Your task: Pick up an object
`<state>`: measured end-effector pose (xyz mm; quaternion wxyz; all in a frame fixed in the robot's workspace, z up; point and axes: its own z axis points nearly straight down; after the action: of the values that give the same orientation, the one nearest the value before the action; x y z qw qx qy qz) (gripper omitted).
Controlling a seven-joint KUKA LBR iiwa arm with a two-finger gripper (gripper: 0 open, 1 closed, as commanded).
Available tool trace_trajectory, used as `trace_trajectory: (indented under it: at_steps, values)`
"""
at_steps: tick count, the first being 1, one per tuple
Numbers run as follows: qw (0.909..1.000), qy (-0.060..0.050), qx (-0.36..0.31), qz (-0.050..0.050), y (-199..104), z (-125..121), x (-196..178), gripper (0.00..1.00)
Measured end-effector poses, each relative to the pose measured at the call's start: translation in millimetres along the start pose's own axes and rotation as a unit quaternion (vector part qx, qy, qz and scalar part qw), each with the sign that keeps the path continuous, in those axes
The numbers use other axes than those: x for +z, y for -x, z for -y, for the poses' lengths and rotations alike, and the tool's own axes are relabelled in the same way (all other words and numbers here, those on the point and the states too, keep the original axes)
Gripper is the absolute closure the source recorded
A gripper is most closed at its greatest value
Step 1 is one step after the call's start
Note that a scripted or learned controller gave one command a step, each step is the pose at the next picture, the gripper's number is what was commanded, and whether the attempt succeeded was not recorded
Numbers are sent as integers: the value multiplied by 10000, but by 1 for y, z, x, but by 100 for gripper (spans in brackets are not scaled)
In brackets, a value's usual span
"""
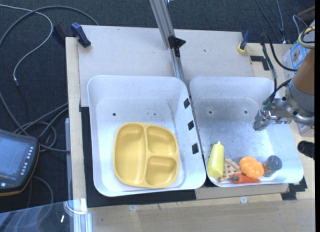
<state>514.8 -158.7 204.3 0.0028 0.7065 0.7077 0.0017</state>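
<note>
Reaching in from the right, the arm (304,83) brings its end effector (261,120) low over the right bin (235,88), near that bin's right wall. Its metal tip is small and blurred, so I cannot tell how far apart it stands, and nothing can be seen gripped in it.

All the loose objects lie along the right bin's near edge, well apart from the end effector and below it in the view. A yellow bottle (216,160) (squeeze type, its tip pointing away from the near rim) lies at the left of the row. Beside it is a waffle-patterned piece (229,168), then an orange pumpkin-shaped toy (250,167) with a small carrot-like piece (241,179) in front of it. A grey round object (272,164) sits at the right end, closest to the end effector.

A yellow divided plate (146,154) rests in the left bin (135,96). Both bins sit on the counter (130,51).
</note>
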Motion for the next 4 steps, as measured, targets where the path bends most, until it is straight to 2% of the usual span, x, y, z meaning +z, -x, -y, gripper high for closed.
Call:
trace_trajectory:
  at_steps: [1, 2, 4]
  values:
    - [10000, 9, -4, 3, 0, -2, -54, 100]
    - [10000, -35, -28, -23, -60, -16, -46, 100]
    - [10000, -39, -29, -24, -178, -19, -50, 100]
